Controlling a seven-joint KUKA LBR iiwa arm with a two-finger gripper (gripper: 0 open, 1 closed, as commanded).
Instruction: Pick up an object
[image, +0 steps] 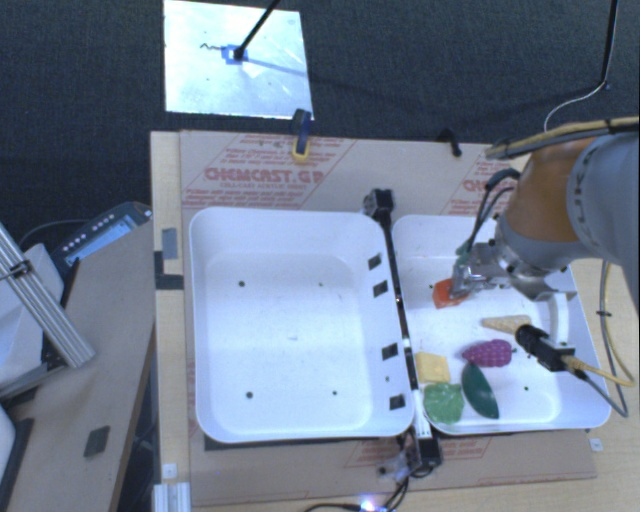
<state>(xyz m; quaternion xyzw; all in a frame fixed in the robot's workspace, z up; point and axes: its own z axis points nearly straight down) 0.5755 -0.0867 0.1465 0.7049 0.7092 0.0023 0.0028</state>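
The left bin (290, 320) offers open floor. The right bin (575, 405) is crowded toward its near wall: yellow block (432, 367), light green piece (443, 402), dark green leaf (480, 390), purple grape cluster (488, 352), tan wedge (506, 323). The gripper (466, 282) sits over an orange-red object (446, 293) beside the central divider; its finger spacing cannot be told.

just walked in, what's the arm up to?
The arm has its hand down in the right bin, right at an orange object near the bin's upper left. Whether it has a grip is unclear. A tan wedge, purple piece, yellow block and two green pieces lie nearer the front.
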